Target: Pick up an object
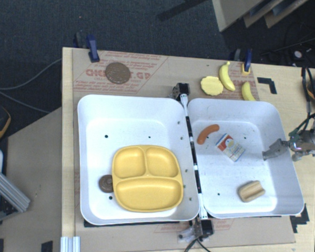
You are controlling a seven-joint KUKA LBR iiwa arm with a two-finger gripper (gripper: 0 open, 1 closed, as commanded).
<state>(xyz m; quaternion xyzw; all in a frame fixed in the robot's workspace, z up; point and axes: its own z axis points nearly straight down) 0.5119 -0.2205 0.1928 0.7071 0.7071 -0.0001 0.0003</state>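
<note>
Gripper (273,149) is hovering at three o'clock over the right bin (280,203); you cannot tell its grip. You are seeing the sausage (207,133) lying at ten o'clock there, the small carton (230,147) just beside it, the bread roll (250,190) at five, the yellow tray (146,177) sitting in the left bin (93,146).

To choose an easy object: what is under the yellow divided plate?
Beside the yellow divided plastic plate, a brown round disc pokes out at its left edge, on the left white bin. Anything else beneath is covered.
</note>
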